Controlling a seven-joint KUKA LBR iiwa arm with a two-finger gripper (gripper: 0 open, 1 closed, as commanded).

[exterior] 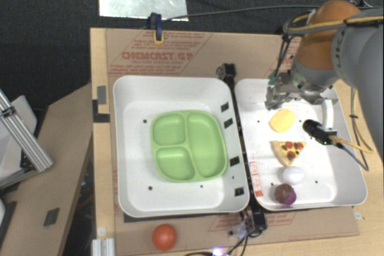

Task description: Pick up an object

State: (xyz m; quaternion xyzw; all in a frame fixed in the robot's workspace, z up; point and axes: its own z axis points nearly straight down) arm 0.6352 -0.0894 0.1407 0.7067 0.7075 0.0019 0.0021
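Orange ball [163, 237], gripper [276, 99] — near yellow disc [282, 120]

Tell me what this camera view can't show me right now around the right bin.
- Camera view: the gripper is blurred and small; contact with the yellow round item cannot be told.
- The far right corner of the right bin is hidden by the arm.
- The arm is cut off by the right edge.
- The purple item is too small to identify.

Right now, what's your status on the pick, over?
End effector over right bin, far end. Yellow piece lies just nearside of it, not gripped. Pizza slice, white egg, purple ball sit apart, nothing crowding it.
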